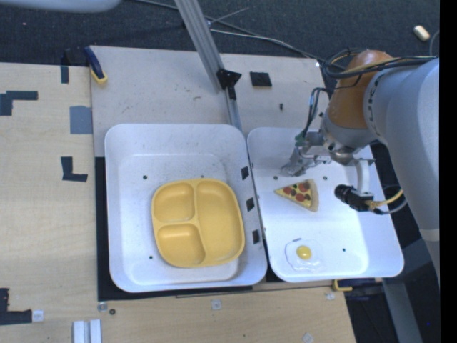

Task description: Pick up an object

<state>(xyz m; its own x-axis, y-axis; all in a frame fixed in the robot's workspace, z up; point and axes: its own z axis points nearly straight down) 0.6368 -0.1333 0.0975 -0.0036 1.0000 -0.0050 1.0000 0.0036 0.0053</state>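
A toy pizza slice lies in the middle of the right bin. A toy fried egg lies nearer the front of the same bin. My gripper hangs low over the right bin's back part, just behind and slightly left of the pizza slice. Nothing shows between its fingertips. The grey arm with its orange band reaches in from the right.
A yellow divided plate sits in the left bin. A slanted metal pole crosses the bench behind the bins. A black cable connector hangs off the wrist to the right of the pizza slice.
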